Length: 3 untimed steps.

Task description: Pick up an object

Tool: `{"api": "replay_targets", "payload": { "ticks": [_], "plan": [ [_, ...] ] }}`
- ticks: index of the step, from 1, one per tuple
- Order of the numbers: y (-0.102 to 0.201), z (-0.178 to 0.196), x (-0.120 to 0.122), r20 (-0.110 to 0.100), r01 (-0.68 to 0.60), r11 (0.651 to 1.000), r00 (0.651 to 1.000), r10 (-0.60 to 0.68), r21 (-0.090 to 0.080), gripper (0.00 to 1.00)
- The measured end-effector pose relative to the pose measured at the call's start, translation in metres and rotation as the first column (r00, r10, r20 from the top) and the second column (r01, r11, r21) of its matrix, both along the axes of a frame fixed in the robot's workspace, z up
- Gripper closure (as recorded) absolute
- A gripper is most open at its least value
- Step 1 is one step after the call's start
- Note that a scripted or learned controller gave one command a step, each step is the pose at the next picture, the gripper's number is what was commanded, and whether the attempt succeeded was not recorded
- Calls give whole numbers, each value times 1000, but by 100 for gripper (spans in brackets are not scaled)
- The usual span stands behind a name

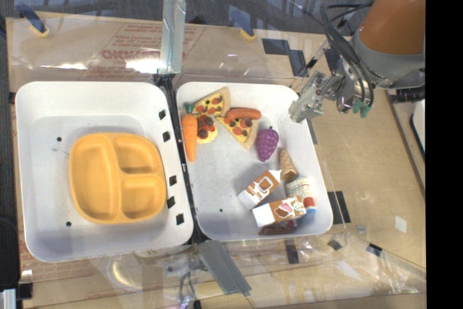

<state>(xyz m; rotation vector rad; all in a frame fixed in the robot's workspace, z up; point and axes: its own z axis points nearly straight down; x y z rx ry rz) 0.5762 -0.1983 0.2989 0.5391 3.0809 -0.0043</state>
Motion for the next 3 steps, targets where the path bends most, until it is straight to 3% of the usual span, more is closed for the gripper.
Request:
{"api": "replay_targets", "payload": {
  "ticks": [1, 2, 3],
  "plan": [
    [-10, 9, 58, -9, -169, 986, 986, 169, 3, 100],
    [-7, -7, 51, -12, -324, 946, 946, 324, 5, 100],
    [-9, -10, 81, -8, -493, 870, 870, 493, 1, 100]
  ]
}}
